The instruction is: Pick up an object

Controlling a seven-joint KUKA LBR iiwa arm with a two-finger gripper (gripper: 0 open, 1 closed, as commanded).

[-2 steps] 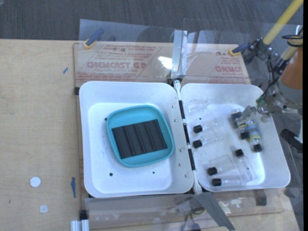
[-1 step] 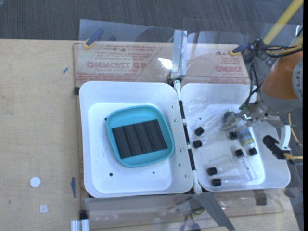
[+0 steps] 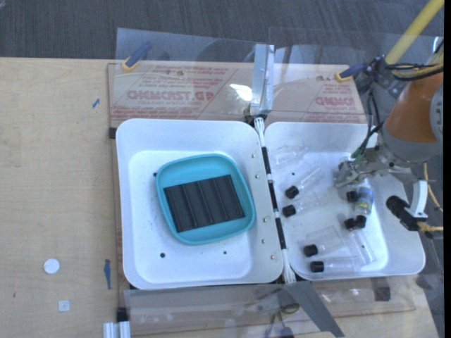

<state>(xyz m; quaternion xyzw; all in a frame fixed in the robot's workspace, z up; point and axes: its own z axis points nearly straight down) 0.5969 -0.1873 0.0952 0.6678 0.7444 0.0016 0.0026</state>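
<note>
Several clear vials with black caps lie scattered in the right bin (image 3: 402, 259). One vial (image 3: 299, 186) rests near the bin's left wall, and another (image 3: 337, 263) lies along the front. My gripper (image 3: 350, 173) hangs low over the upper right part of this bin, at the end of the grey arm with the orange band (image 3: 416, 122). Just below the gripper lies a vial with a blue end (image 3: 363, 197), close to a black cap (image 3: 351, 196). Whether the gripper touches any vial cannot be made out.
The left bin (image 3: 137, 210) holds a teal tray (image 3: 204, 199) with a dark ribbed insert. A metal divider (image 3: 271, 196) separates the bins. Clear plastic sheets and a printed board (image 3: 183, 94) stand behind them. A yellow rod (image 3: 421, 16) crosses the top right.
</note>
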